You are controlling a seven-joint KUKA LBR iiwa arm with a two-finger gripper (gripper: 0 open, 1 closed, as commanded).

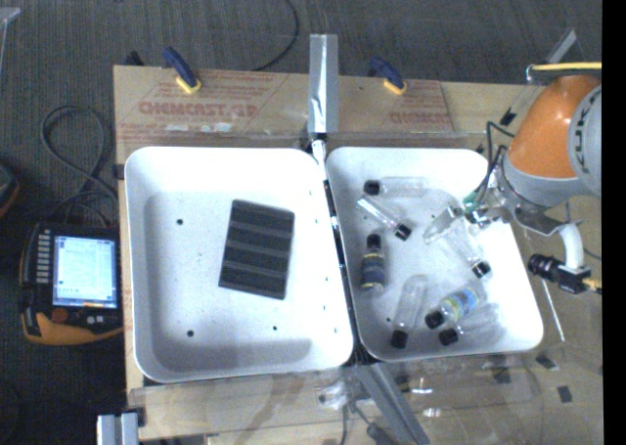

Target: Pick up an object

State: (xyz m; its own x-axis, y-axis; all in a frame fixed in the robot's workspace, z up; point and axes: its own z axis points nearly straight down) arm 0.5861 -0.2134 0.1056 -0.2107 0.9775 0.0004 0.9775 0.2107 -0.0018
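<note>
Faded red lettering, too blurred to read, runs across the bench (245,106) behind two white bins. The left bin (156,238) holds a ribbed black tray (257,248). The right bin (509,321) holds scattered clear vials (445,311) with black caps. The hand (468,216) hovers over that bin's right side, one clear vial (437,229) just beside it; I cannot tell its grip.

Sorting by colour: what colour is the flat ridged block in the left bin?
Black, or very dark grey; the ridged block shows clearly in the camera view.
</note>
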